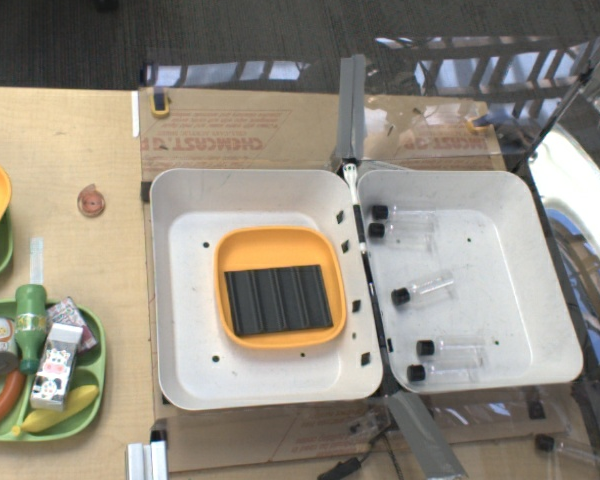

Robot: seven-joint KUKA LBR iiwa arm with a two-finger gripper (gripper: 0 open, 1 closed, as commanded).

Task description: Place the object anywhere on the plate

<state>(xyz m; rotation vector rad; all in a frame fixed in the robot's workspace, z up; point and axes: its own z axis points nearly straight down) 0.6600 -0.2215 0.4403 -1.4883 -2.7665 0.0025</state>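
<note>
Plate, orange and squarish, is sitting in the left bin with a dark ribbed block already lying flat across its middle, which suggests the placing is done. Clear vials with black caps are lying scattered in the right bin, apart from the plate. What state the arm's pincer is in cannot be told from this moment.

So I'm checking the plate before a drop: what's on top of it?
A dark ribbed rectangular block lies flat on the orange plate, leaving its rim visible all round. The plate's middle beneath it is hidden.
</note>
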